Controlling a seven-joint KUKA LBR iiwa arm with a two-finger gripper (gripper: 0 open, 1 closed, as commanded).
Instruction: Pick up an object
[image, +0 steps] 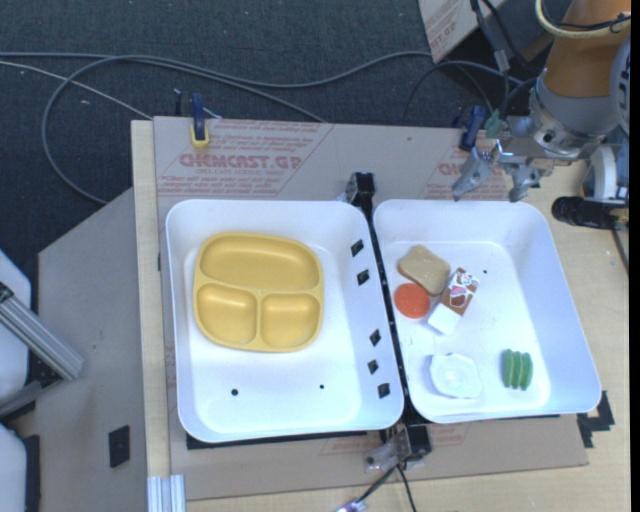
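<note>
While your claw hangs above the far edge of the right bin, its two grey fingers stand spread apart with nothing between them. You can see the arm coming in from the upper right, its orange band sitting just above the grey wrist, and the fingers pointing down toward the desk behind the bin's rim.

Your pickable things all lie in that right bin, well apart from the claw. Nearest the divider you have a tan slab like a slice of bread, and touching its lower left edge a round orange-red disc. Just right of the bread lies a small brown and white carton, tilted, with a small white block against its lower end. Toward the near side you find a white round lid and, to its right, a green pod-shaped piece.

Your left bin holds a yellow plate with three sections, lying flat in its far half. Black clips join the two bins along the middle.
</note>
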